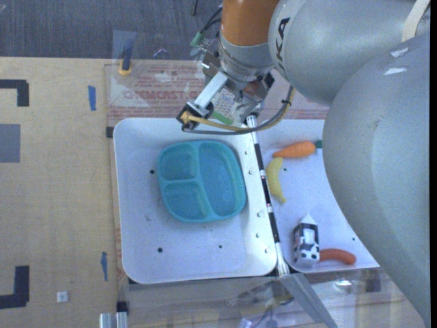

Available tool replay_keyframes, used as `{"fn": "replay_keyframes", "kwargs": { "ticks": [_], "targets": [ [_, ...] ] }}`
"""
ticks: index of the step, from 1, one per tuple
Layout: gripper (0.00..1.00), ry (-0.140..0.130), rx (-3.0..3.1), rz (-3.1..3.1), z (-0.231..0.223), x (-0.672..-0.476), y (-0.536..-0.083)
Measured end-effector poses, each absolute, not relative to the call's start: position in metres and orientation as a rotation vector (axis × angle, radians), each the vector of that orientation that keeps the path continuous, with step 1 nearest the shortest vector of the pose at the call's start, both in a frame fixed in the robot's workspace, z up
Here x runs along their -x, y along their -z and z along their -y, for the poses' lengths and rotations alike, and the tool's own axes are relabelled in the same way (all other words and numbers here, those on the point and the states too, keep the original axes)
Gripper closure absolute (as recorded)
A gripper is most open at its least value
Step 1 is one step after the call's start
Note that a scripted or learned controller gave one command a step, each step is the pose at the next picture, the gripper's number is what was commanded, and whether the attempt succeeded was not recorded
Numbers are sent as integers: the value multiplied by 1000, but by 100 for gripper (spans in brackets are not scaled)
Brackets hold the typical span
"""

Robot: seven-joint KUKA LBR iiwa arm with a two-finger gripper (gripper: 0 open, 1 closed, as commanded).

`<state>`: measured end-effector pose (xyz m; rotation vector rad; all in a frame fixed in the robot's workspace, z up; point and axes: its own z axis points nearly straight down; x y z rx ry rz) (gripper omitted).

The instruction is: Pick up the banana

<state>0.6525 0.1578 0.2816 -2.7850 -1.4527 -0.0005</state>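
The yellow banana (275, 179) lies in the right bin (308, 197), close to the divider between the two bins, lengthwise toward the front. My gripper (237, 105) hangs from the orange-banded wrist above the bins' back edge, up and to the left of the banana and well apart from it. Nothing shows in its grasp.
An orange carrot (298, 149) lies just behind the banana. Near the right bin's front stand a small black-and-white cow-patterned carton (306, 242) and a red-orange pepper (337, 255). A blue divided plate (202, 180) sits in the left bin (136, 217). The grey arm covers the view's right side.
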Motion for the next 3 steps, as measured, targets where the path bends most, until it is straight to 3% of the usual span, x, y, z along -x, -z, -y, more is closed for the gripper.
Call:
{"fn": "replay_keyframes", "kwargs": {
  "ticks": [1,2,3],
  "targets": [
    [100,-5,2824,1371,-220,-646,-219],
    [100,1,2659,1673,-209,-624,-296],
    [100,2,2659,1673,-209,-624,-306]
  ]
}}
